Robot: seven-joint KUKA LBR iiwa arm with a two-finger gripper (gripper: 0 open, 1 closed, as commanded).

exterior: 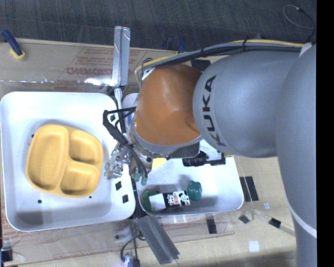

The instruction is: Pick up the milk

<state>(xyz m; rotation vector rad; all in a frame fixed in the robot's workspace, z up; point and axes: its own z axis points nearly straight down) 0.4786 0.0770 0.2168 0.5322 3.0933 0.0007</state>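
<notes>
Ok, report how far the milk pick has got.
Nothing looks done: the milk bottle lies on its side in the right bin, near its front wall. In hand: the gripper hangs over the divide between bins, left of the bottle. Left: reaching it, gripping, lifting.

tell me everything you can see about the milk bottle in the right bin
The milk bottle lies on its side near the front wall of the right bin, its long axis running left to right. It has a dark green body, a teal-green cap at its right end and a black-and-white cow-patterned label around the middle. It looks like plastic. It rests on the bin floor, and the tool sits up and to its left, apart from it.
</notes>
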